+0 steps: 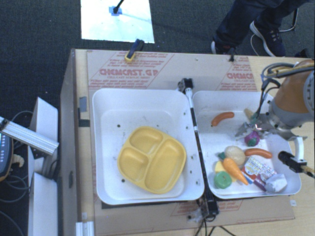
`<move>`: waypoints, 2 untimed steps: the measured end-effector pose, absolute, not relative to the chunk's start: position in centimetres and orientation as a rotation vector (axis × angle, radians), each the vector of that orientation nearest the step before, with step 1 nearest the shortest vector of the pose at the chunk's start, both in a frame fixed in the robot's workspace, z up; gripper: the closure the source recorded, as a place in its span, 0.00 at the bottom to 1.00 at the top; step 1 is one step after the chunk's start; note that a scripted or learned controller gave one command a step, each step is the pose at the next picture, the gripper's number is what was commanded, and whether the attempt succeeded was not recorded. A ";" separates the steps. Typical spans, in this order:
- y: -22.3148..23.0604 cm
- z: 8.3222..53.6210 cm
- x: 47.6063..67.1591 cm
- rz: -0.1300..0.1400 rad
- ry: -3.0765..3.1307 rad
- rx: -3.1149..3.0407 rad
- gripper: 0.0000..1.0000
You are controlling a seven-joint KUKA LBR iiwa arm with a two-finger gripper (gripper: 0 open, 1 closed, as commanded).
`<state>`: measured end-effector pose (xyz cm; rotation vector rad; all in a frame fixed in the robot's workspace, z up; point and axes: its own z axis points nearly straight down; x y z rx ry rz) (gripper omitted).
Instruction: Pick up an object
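I am reaching in from the right over the right bin (206, 146), my gripper (251, 130) hanging low above a small purple, round toy (252, 138) that is lying near the bin's middle-right. From this slanted overhead view I cannot tell how far my fingers are standing apart, nor whether they are closing on anything; the purple piece is sitting just beneath them, touching or nearly so.

Around it, toy food is crowding the bin: an orange-red sausage (222, 118) is lying toward the far wall, a second sausage (258, 153) is resting just beside the purple piece, and a pale potato-like lump (235, 154) is sitting next to a carrot (234, 169). A green round piece (222, 180) is occupying the near left corner, with a printed packet (259, 168) and a crumpled white item (275, 183) lying toward the near right corner.

In the left bin (106, 132), a yellow three-compartment plate (152, 159) is lying flat, tilted on a diagonal.
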<state>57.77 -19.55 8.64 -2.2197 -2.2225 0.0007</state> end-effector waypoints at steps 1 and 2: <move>-19.6 9.8 57.9 -0.003 -2.226 -2.221 1.00; -14.1 8.4 59.6 -0.002 -2.226 -2.218 1.00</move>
